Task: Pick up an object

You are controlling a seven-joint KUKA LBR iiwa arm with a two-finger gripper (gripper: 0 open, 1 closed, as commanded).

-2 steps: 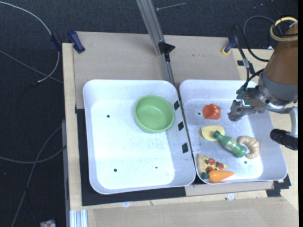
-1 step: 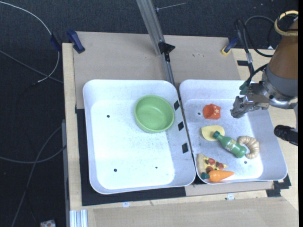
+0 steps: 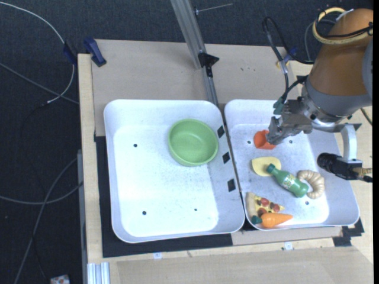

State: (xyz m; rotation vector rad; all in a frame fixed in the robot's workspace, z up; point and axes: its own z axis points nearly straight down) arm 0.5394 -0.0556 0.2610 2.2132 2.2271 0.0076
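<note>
— Where is the pincer (image 3: 277, 136) just now?

— Low over the right bin (image 3: 331, 215), in that bin's upper half, hanging from the grey arm (image 3: 337, 87) with its orange band. Its dark tip sits right against a small orange-red object (image 3: 261, 139), which pokes out on the pincer's left side.

— Is it gripping that piece?

— I cannot tell. The tip is a dark blur from this height, and it may be touching the orange-red object or merely hovering above it; nothing shows clearly between the two sides of the tip.

— What else lies near it?

— Just below the pincer there is a flat yellow piece (image 3: 264, 165). Overlapping that piece's lower right corner lies a green bottle (image 3: 288, 181), on its side, its cap toward the pincer. Beside the bottle's base, further right, curls a tan, ridged thing, perhaps a toy pastry (image 3: 314, 180). Further below the pincer, at the near edge of the bin, a pizza slice toy (image 3: 264, 205) and an orange carrot (image 3: 276, 220) lie touching each other.

— And to the left?

— Well apart from the pincer, across the divide between the bins, a green bowl (image 3: 192, 142) stands upright in the left bin (image 3: 154, 212), in its upper right part. Both bins rest on the pale wooden surface (image 3: 142, 70).

— Anything on the other side?

— A black fitting (image 3: 339, 165) sits below and to the right of the pincer, over the right bin's edge.
</note>
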